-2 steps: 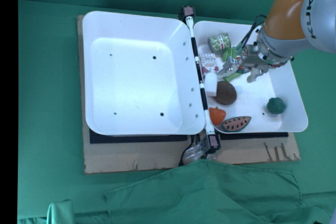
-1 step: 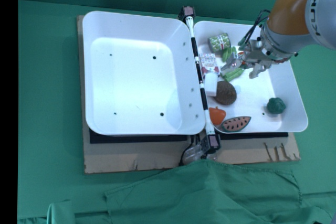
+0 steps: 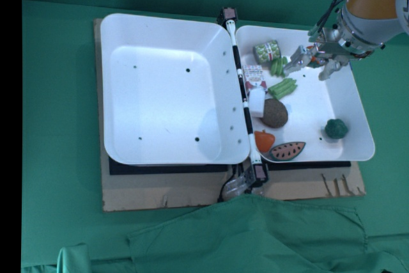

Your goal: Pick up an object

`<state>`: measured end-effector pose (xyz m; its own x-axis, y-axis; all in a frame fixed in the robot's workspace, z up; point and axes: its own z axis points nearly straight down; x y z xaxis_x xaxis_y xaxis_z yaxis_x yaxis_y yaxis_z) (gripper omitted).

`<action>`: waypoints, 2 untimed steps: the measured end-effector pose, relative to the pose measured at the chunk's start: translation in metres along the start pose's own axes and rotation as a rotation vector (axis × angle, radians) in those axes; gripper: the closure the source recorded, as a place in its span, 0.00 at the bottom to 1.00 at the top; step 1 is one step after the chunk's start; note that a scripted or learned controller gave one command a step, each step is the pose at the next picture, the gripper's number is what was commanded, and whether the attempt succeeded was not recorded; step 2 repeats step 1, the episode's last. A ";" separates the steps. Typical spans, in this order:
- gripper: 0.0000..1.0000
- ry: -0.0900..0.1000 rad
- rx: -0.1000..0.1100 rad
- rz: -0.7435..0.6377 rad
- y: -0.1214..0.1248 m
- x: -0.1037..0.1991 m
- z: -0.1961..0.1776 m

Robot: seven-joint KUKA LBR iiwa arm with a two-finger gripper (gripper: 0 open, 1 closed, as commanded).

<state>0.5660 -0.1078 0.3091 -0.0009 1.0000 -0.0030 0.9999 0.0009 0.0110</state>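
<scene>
Two shallow white bins are sitting side by side on a cardboard sheet: the left bin (image 3: 121,41) is carrying nothing, while the right bin (image 3: 358,137) is holding every candidate for the pick. Most items are crowding against the divider wall, likely tumbled there: a green can (image 3: 266,51) at the top, a red-and-white carton (image 3: 254,74) and a white bottle (image 3: 257,101) just below, a bunch of green pea pods (image 3: 282,86) lying beside them, a brown rounded lump (image 3: 275,113) touching the bottle, then an orange pepper-like piece (image 3: 263,140) and a watermelon slice (image 3: 287,150) near the front rim. A dark green broccoli-like piece (image 3: 336,129) is lying well apart near the right wall, which is probably making it the freest target. The arm is reaching in from the right, its orange band angling down toward the upper part of the right bin, wrist tilted so that the gripper (image 3: 317,63) is pointing leftward and down. Its fingers are standing spread apart with nothing between them, one tip near the pea pods and the can, the other over bare bin floor. Judging by this pose, the grasp is not yet made, and the nearest things are the pods and the can.
</scene>
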 end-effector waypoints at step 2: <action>1.00 0.000 -0.001 -0.008 0.005 -0.001 -0.066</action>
